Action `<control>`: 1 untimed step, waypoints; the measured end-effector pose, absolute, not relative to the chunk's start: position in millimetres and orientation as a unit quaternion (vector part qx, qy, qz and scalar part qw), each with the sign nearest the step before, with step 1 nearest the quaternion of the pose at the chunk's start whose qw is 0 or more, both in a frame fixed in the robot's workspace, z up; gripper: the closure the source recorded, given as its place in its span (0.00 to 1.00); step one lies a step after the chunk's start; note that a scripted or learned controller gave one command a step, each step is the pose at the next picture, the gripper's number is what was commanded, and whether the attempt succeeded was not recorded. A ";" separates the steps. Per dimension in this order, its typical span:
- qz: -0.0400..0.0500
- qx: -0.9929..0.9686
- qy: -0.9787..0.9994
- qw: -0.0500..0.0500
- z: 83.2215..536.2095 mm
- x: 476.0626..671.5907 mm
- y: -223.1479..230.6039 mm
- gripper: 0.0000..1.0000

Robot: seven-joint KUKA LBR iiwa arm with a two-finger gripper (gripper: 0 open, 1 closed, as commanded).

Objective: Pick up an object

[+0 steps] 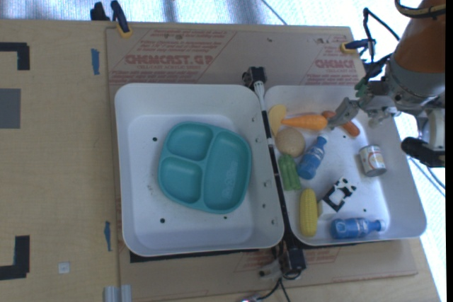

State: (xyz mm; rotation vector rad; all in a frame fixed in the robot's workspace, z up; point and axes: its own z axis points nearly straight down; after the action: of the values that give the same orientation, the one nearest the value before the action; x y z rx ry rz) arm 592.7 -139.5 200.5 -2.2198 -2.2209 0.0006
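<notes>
The grey two-finger gripper (345, 113), its grip state unreadable, hovers in the right white bin (403, 212) beside the long orange plastic carrot (304, 122), apparently approaching, needing descent over it

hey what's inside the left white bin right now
The left bin holds a teal divided tray lying flat, its three compartments bare. Whatever bin floor lies under the tray is covered and cannot be seen.

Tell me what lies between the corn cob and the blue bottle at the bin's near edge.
In the camera view, bare white bin floor separates the corn cob from the blue bottle; a black-and-white toy sits just above that stretch.
</notes>
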 end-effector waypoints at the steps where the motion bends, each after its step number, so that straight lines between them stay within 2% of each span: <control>1: -0.001 -0.684 -0.730 -0.001 97.1 594.7 -102.1 0.00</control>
State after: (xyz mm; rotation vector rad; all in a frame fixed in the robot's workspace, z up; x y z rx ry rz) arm 594.7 -102.1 97.1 -2.1494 -2.2950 -0.0020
